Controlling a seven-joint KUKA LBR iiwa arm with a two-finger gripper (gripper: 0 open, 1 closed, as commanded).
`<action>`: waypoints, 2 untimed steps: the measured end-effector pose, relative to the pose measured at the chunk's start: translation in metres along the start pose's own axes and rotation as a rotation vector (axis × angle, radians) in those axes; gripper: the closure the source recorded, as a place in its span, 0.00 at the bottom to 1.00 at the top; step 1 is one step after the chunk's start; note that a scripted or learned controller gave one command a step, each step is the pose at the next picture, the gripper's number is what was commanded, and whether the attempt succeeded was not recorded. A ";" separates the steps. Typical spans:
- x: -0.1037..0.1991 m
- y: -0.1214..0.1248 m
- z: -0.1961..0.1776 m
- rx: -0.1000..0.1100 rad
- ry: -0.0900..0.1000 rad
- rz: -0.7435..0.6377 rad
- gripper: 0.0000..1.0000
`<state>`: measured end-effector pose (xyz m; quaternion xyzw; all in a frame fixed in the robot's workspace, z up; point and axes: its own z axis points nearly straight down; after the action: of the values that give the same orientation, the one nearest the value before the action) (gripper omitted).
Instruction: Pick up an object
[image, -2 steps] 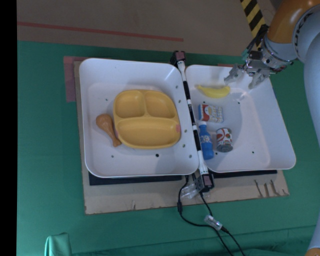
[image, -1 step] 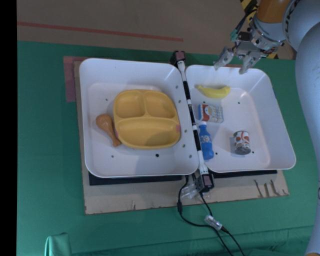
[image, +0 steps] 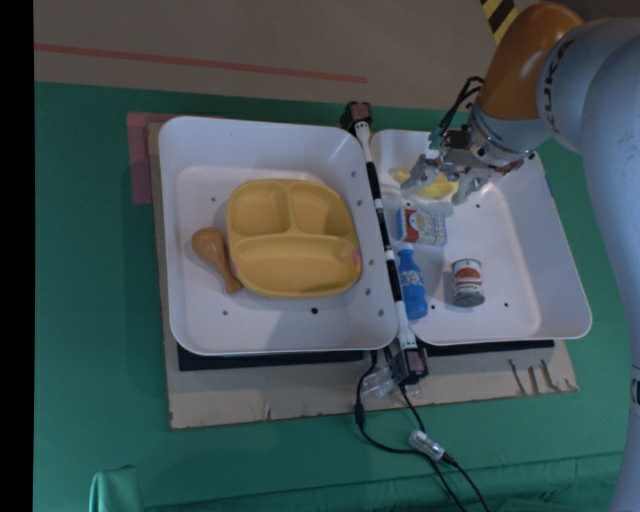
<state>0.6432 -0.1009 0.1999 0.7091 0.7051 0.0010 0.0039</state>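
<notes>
Yellow object (image: 423, 186), perhaps a toy banana, lies in the right bin (image: 530, 262) directly under the pincer (image: 447, 180), touching or nearly touching its tip. The metal head covers part of it, so whether the pincer is spread, pressed together or pinching the yellow piece cannot be told.

Far to the pincer's left and somewhat nearer the camera, an orange-tan toy drumstick (image: 214, 256) lies in the left bin (image: 200, 150), touching the left edge of a yellow divided plate (image: 290, 240). That plate sits in the middle of the left bin, well apart from the pincer.

Just left of the pincer, a black-and-white strip (image: 378, 205) marks the seam where the two bins meet. Below the pincer and slightly left, a blue bottle (image: 410, 284) lies along the right bin's left wall. Between the bottle and the pincer sits a small white carton (image: 423, 226) with red and blue print, close beneath the yellow object. Below the pincer and a little right, a small can (image: 466, 282) stands upright, near the bottle but apart from it.

Right of the pincer and above it, the grey arm (image: 600, 90) with its orange band (image: 525, 50) slants in from the upper corner.
</notes>
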 end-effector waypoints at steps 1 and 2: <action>-0.034 0.003 0.013 -0.006 -0.002 0.000 0.00; -0.038 0.007 -0.005 -0.021 -0.008 0.006 1.00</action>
<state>0.6495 -0.1387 0.2050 0.7112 0.7028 0.0056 0.0144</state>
